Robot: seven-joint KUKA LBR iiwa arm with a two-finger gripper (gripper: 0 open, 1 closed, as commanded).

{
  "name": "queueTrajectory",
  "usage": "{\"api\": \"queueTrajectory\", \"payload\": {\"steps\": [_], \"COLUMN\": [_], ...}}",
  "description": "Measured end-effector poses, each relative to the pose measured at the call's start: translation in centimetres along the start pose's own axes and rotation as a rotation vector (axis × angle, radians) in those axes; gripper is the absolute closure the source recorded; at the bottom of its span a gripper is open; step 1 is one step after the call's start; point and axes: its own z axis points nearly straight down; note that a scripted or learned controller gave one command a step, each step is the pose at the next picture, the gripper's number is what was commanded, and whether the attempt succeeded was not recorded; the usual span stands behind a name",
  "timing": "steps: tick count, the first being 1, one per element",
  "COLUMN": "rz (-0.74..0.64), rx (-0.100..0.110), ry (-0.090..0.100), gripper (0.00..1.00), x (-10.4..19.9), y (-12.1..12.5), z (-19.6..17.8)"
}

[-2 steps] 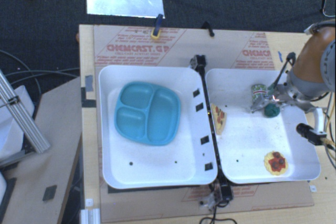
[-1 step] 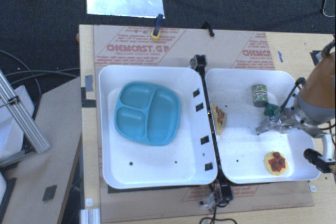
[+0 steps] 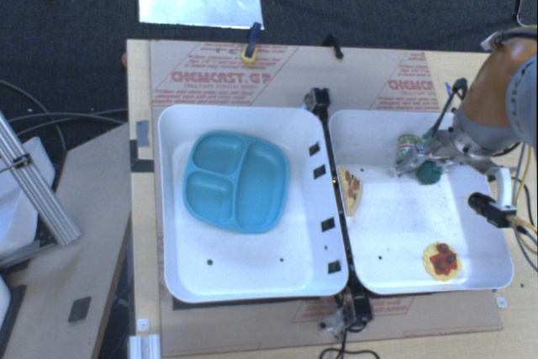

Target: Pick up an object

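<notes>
In the right bin (image 3: 395, 282), my gripper (image 3: 410, 157) hangs low over the far part of the bin floor, reaching in from the right on the grey arm with its orange band (image 3: 492, 92). A dark green round object (image 3: 429, 173) lies right beside the gripper's tip, touching or nearly touching it. I cannot tell whether the object is between the tips. A pizza slice (image 3: 350, 191) rests against the bin's left wall. A small round pizza with red topping (image 3: 443, 261) lies near the front right corner.
The left bin (image 3: 252, 282) holds a blue divided plate (image 3: 236, 181). A black divider with clips (image 3: 329, 181) runs between the bins. A black cable fitting (image 3: 489, 210) sticks in over the right bin's right edge. Cardboard lies under both bins.
</notes>
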Motion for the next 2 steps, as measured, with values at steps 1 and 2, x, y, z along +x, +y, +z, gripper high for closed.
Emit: {"api": "queueTrajectory", "payload": {"steps": [1, 2], "rz": [-0.003, -0.005], "rx": [0.06, 0.102], "ry": [0.016, 0.024], "gripper": [0.0, 0.0], "x": [-1.3, -1.5], "y": [2.2, 3.8], "z": [0.4, 0.4]}}
